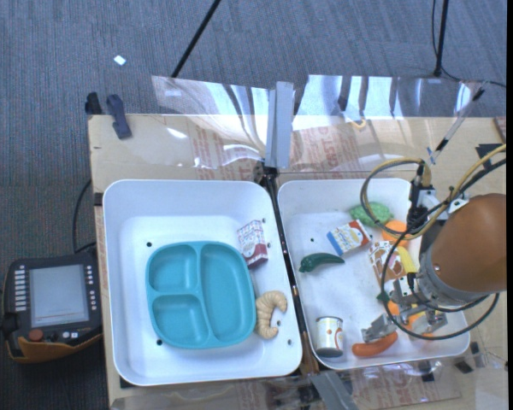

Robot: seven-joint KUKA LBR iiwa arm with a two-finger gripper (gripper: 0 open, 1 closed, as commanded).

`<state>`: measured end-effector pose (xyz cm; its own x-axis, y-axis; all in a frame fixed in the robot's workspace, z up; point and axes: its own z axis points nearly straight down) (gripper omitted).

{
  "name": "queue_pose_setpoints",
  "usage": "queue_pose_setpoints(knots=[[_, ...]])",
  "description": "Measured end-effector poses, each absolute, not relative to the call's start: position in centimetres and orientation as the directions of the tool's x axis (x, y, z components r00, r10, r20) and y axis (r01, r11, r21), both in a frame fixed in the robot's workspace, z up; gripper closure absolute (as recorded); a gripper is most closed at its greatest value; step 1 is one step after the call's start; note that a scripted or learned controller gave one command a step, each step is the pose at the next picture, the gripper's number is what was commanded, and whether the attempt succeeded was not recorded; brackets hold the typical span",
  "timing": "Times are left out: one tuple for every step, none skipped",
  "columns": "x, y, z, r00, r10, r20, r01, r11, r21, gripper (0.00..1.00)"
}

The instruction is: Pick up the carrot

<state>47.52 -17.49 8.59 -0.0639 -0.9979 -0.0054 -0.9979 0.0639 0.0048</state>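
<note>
One carrot [375, 344] just beside fingers [378, 326].

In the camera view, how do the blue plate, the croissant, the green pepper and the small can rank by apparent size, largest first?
1. Blue plate, by far the largest.
2. Croissant.
3. Green pepper and small can: they look about alike, so I leave them unranked.

Light: bright, even, from overhead
Glare: strong white streaks on the clear plastic sheet [239, 126] at the counter's [137, 156] far edge
Shadows: soft, short inside both white bins [120, 229]
Sharpness: slightly soft, small items grainy
</note>
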Motion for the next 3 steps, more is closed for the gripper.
queue_pose_setpoints(knots=[[47.8, -17.2, 9.6, -0.069, -0.998, -0.011, -0.998, 0.069, -0.003, 1.00], [47.6, -16.5, 8.6, -0.346, -0.938, -0.004, -0.938, 0.346, 0.005, 1.00], [47.6, -13.1, 8.6, -0.539, -0.842, -0.001, -0.842, 0.539, 0.005, 1.00]])
